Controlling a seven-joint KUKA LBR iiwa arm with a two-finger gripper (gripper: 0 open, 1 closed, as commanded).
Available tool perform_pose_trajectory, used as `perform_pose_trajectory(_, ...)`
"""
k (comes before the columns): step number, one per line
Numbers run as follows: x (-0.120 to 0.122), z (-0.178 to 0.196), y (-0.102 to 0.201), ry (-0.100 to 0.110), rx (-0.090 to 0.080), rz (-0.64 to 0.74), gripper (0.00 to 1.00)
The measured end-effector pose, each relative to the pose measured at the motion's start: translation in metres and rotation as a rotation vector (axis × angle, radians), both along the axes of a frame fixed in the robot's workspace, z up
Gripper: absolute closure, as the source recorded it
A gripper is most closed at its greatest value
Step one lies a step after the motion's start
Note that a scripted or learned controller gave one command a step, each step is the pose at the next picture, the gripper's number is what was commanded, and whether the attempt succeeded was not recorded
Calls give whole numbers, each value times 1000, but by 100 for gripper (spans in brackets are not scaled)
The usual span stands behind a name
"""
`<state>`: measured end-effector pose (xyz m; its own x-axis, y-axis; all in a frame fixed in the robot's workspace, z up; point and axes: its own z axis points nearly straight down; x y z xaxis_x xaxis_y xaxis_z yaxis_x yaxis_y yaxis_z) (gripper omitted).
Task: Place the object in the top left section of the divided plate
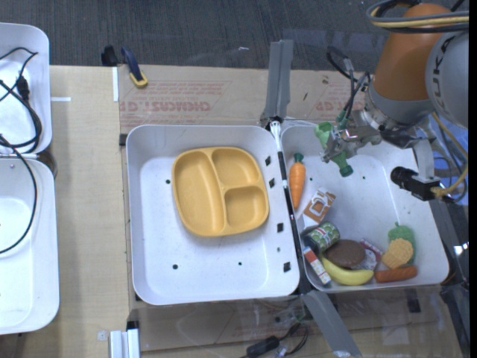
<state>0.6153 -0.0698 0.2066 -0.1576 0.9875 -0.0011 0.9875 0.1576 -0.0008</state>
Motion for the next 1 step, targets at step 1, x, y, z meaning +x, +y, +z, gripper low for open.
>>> perform_pose_trajectory(1,-25,130,-62,0,-1,51,100)
